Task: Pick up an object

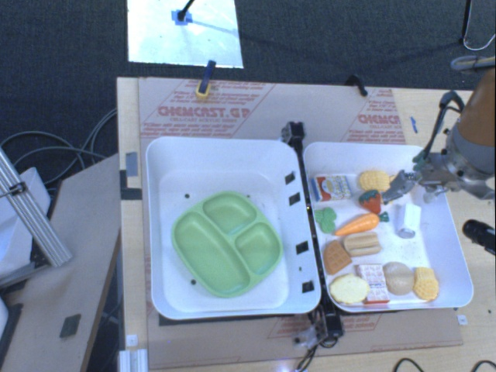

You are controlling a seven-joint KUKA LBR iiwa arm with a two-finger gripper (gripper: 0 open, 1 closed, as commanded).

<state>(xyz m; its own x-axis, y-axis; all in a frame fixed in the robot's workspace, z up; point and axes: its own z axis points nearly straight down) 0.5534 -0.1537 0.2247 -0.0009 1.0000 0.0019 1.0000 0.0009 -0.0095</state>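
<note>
Two shallow white bins sat side by side on the worktop [256, 103]. The left bin [167, 161] held a green divided plate [225, 243] lying flat near its middle. The right bin [457, 281] held a scatter of toy food.

In that right bin, a small printed packet [335, 187] lay near the upper left corner, with a yellow corn piece [374, 180] just beside it. Below the corn sat a red strawberry [370, 201]. An orange carrot [357, 224] lay slanted below that, its green end near a green broccoli piece [325, 220] at the left wall. Under the carrot rested a tan sausage roll [363, 244], with a brown cookie [336, 257] beside it. Along the near edge lay a pale round bread slice [349, 289], a white and red packet [373, 280], a pale lump [398, 277] and a yellow waffle-like piece [425, 284]. A small white cylinder [406, 218] lay apart, right of the carrot.

The arm [473, 134] reached in from the right, and the gripper [400, 186] hung low over the right bin, between the corn and the white cylinder, close to the strawberry. Whether its fingers were apart or together could not be told, and nothing was seen between them.
</note>
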